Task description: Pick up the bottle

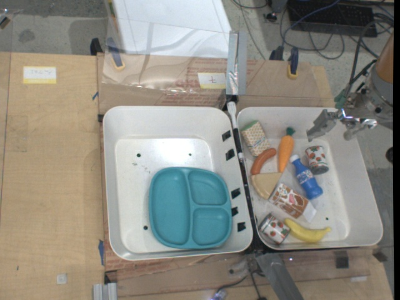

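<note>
The bottle [306, 178] is blue with a white label and a white cap. It lies on its side in the middle of the right bin [369, 211], between a small printed can [317, 159] and a carrot [285, 152]. My gripper [319, 126] hangs over the bin's far right corner, up and to the right of the bottle and apart from it. It holds nothing that I can see.
The right bin also holds a small carton [255, 137], a sausage [263, 160], a cheese wedge [267, 184], a juice box [289, 200], a banana [307, 232] and a second can [274, 229]. A teal divided tray [189, 207] lies in the left bin [125, 167].
</note>
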`<state>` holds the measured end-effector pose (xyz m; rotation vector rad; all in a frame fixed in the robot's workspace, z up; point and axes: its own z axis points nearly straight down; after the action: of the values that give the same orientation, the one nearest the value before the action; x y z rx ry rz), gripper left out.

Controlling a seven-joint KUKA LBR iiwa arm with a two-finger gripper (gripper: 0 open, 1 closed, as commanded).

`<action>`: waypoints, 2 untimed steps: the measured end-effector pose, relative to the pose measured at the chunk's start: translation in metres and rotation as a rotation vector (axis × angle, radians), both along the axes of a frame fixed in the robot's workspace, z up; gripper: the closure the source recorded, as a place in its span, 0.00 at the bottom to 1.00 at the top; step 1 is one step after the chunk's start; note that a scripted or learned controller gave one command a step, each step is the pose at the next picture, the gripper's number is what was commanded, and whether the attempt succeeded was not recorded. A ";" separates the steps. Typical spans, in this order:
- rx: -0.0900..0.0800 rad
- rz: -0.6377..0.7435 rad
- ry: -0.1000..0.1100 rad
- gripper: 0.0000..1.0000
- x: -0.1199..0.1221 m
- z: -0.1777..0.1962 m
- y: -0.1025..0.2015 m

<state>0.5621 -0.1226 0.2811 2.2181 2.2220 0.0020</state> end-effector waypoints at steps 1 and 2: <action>0.000 -0.034 0.000 0.00 -0.059 -0.177 -0.029; -0.001 -0.044 -0.002 1.00 -0.060 -0.167 -0.033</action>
<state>0.5019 -0.1560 0.1145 2.2646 2.1718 0.0031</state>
